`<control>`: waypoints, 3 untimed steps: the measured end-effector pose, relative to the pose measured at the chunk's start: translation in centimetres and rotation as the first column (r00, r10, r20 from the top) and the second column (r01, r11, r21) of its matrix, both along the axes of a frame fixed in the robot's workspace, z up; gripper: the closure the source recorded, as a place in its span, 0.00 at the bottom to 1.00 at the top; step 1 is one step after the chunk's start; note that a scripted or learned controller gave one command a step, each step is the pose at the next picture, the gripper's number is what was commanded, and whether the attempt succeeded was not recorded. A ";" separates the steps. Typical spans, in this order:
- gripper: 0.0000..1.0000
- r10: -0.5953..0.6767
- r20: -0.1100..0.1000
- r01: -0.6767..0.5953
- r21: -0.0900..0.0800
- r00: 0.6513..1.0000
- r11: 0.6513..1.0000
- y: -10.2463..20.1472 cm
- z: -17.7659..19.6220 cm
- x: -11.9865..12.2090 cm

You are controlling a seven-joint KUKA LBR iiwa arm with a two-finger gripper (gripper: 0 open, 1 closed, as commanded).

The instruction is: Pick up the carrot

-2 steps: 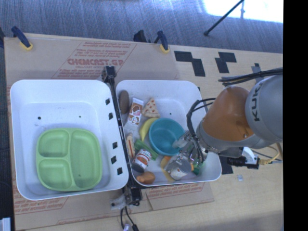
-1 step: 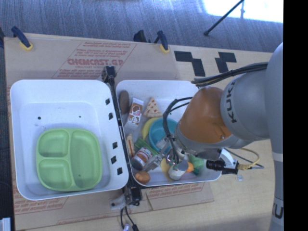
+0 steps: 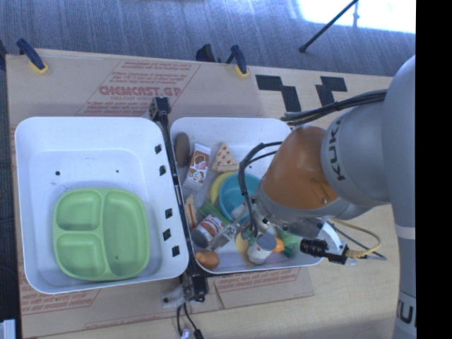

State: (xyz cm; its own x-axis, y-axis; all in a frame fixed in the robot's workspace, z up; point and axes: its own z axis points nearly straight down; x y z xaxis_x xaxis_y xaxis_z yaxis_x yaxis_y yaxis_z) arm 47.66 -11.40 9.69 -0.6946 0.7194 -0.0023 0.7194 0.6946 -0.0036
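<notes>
The carrot (image 3: 277,245) shows as a small orange piece with a green end, lying near the front wall of the right bin (image 3: 233,127). Most of it is covered by the arm's wrist. My gripper (image 3: 258,244) is down among the objects at the bin's front, just left of the carrot and touching or nearly touching it. The big grey and orange wrist (image 3: 304,171) hangs over the right half of this bin and hides what lies beneath it.
The right bin also holds a blue bowl (image 3: 236,193), a pizza slice (image 3: 224,158), a small carton (image 3: 198,165), a brown potato (image 3: 182,147), a can (image 3: 209,230) and a bread roll (image 3: 207,259). A green divided plate (image 3: 102,233) lies in the left bin (image 3: 42,136).
</notes>
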 end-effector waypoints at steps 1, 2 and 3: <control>1.00 0.012 0.011 -0.012 -0.004 1.000 1.000 0.0 1.2 0.4; 1.00 0.158 0.012 -0.158 -0.009 0.987 0.987 -6.9 19.8 0.3; 0.00 0.161 0.000 -0.161 -0.001 0.987 0.987 -6.7 19.2 0.1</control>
State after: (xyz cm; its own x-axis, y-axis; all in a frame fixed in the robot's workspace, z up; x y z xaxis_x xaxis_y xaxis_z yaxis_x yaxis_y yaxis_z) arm 47.80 -18.05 28.86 -0.8016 0.5979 -0.0030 0.5979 0.8016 -0.0039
